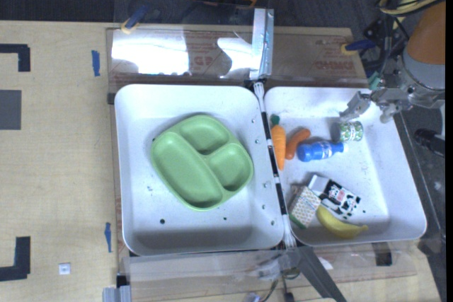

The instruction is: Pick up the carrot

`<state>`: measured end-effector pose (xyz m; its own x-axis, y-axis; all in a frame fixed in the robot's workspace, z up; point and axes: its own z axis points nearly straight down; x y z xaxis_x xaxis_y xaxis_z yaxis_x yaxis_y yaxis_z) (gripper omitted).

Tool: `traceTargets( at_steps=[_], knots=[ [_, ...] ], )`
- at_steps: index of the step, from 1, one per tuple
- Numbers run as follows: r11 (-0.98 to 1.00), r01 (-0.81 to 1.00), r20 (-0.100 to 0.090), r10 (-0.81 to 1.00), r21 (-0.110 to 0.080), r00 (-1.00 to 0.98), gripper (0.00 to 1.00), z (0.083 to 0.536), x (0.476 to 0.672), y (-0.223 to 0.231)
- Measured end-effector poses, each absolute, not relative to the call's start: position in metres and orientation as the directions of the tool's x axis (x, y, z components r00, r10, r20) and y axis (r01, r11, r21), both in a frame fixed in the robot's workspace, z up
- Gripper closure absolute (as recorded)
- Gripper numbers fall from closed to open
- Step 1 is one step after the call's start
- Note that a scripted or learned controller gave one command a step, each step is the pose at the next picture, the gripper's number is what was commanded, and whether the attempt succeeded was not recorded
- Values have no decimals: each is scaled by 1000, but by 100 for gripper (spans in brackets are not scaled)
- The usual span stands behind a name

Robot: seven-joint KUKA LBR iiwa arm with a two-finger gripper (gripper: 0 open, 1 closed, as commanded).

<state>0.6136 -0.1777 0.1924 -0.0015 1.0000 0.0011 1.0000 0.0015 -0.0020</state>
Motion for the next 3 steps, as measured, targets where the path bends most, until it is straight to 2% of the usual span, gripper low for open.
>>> traceTargets(
  at_steps=[1, 2, 3],
  knots=[
    [-6, 1000, 0, 1000, -1, 6, 0, 108, 546, -145],
    [64, 998, -4, 998, 14, -64, 0, 87, 484, -162],
    [396, 918, -3, 918, 6, -396, 0, 87, 483, -115]
  ],
)
